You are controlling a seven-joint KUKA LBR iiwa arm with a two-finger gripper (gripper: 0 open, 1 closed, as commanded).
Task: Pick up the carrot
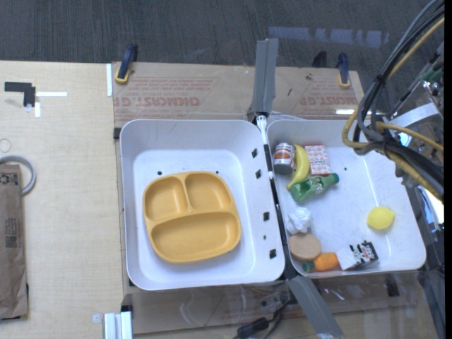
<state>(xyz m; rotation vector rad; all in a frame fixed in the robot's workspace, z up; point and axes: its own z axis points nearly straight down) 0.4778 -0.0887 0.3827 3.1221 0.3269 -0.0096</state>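
Carrot (325, 262): lies untouched in the right bin (395, 189), front edge, well apart from the arm (413, 154).
Gripper: open or closed, cannot tell.
Left: reach, grasp, lift.

Black and yellow cables (395, 129), right edge

Carrot (325, 262) hemmed: tan disc (305, 246) left, small box (357, 255) right, bin wall (353, 270) below; open above.

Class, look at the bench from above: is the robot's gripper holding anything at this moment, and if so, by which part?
It cannot be told: cables cover the arm at the right edge. The carrot lies untouched at the right bin's near edge, beside a round tan disc.
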